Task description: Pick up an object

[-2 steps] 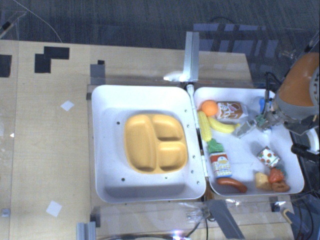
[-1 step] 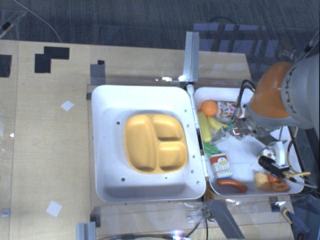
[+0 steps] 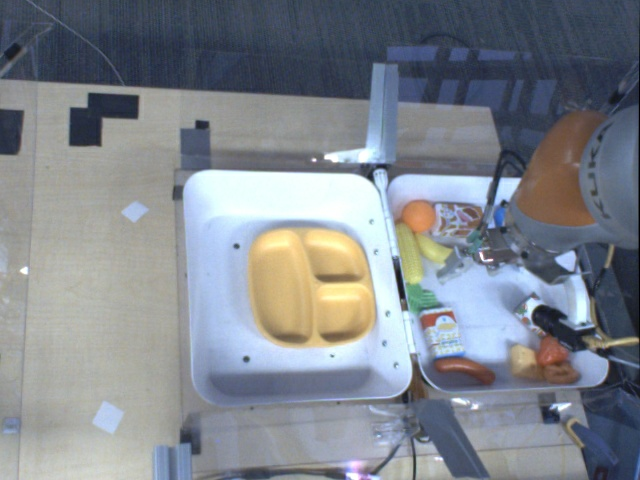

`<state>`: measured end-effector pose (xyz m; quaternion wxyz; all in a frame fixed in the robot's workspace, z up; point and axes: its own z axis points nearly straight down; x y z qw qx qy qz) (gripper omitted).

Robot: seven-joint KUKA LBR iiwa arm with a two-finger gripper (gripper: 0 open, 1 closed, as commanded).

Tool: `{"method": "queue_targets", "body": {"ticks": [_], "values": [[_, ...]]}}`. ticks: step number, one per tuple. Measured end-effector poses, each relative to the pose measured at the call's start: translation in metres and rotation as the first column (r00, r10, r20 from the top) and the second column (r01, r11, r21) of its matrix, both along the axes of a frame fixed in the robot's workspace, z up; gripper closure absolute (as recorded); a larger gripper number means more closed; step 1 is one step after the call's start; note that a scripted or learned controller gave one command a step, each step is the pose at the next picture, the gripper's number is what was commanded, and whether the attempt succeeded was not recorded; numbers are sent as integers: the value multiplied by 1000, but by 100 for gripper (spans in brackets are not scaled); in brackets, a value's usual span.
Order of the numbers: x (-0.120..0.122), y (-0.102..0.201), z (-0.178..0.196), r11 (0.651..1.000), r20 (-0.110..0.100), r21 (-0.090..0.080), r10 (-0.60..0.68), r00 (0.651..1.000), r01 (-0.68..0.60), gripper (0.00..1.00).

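Well to the left of the corn cob (image 3: 407, 254) sits the left bin (image 3: 200, 268), which holds a yellow divided tray (image 3: 310, 286) and no loose item to pick. The cob itself lies along the left wall of the right bin (image 3: 470, 182), where all the small things are crowded. Just above the cob is an orange (image 3: 419, 216), and right of that a printed packet (image 3: 457, 218). Below the cob come a green piece (image 3: 423, 299), a small carton (image 3: 442, 332) and a sausage (image 3: 465, 371). A short yellow piece (image 3: 436, 249) touches the cob's right side, and the gripper (image 3: 478, 254) is just right of that, low in the bin. Whether it is apart or together cannot be told from this slant, and nothing can be seen held in it.

The likely target is the yellow piece or the packet (both lie closest to it). The risk is the crowding. A close here could catch two things at once, or nudge the yellow piece against the cob so it slips out. The packet looks flat and may give little to pinch. Further right of the cob, a pale lump (image 3: 522, 360) and a red piece (image 3: 553, 353) lie well clear.
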<state>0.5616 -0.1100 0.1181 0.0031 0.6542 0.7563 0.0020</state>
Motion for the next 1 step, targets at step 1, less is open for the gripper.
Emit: {"method": "queue_targets", "body": {"ticks": [1], "values": [[28, -83, -28, 988, 2, 16, -153, 988, 153, 0]]}}
